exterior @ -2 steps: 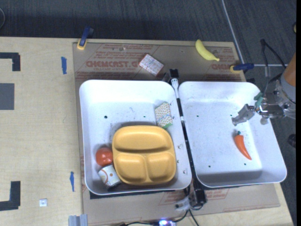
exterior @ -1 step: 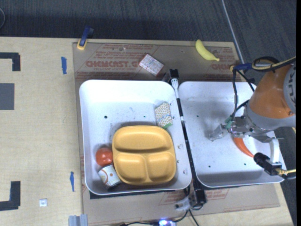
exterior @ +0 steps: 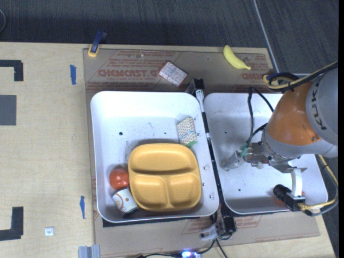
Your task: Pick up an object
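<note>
From my remote seat I saw two white bins side by side on a cardboard-covered bench. The arm (exterior: pixel 301 117) reached in from the right, and its gripper (exterior: pixel 232 162) hung low over the bare floor of the right bin (exterior: pixel 236 112); whether the hand was apart or together I could not tell at that size and angle.

The things worth picking all lay in the left bin (exterior: pixel 107 122). A yellow divided tray (exterior: pixel 164 176) filled its lower middle; I judged it stiff, smooth and too broad to span, so its rim looked like the only hold. A small patterned packet (exterior: pixel 186 130) leaned near the right wall, probably light and soft, easy to pinch across its narrow side. A red ball (exterior: pixel 119 177) and a small white cup (exterior: pixel 123 200) sat wedged between the tray and the left wall, with little room for fingers.

The shared wall between the bins would need clearing on any crossing. A yellow banana (exterior: pixel 236 57) and a small box (exterior: pixel 172 73) rested on the cardboard behind the bins, well apart.
</note>
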Available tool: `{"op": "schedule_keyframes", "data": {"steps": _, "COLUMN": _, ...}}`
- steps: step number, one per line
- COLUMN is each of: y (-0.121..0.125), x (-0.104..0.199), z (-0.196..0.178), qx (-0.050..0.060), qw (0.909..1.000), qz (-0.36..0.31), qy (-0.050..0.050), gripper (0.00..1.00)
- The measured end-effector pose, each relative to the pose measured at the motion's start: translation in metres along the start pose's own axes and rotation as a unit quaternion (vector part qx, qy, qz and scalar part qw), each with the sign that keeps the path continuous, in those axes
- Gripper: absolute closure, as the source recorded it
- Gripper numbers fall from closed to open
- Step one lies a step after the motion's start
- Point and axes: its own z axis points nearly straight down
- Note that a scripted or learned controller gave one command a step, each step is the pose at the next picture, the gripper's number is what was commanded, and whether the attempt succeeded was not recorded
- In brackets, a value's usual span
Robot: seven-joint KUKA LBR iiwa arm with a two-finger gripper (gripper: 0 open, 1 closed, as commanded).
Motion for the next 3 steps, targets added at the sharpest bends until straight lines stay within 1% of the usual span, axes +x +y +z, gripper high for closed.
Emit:
{"op": "schedule_keyframes", "data": {"steps": 1, "y": 0.032, "x": -0.001, "z": 0.0, "qx": -0.001, "qw": 1.0, "qz": 0.0, "qy": -0.001, "gripper": 0.0}}
{"op": "schedule_keyframes", "data": {"steps": 2, "y": 0.052, "x": -0.002, "z": 0.0, "qx": -0.001, "qw": 1.0, "qz": 0.001, "qy": -0.001, "gripper": 0.0}}
{"op": "schedule_keyframes", "data": {"steps": 3, "y": 0.088, "x": 0.0, "z": 0.0, "qx": -0.001, "qw": 1.0, "qz": 0.0, "qy": -0.001, "gripper": 0.0}}
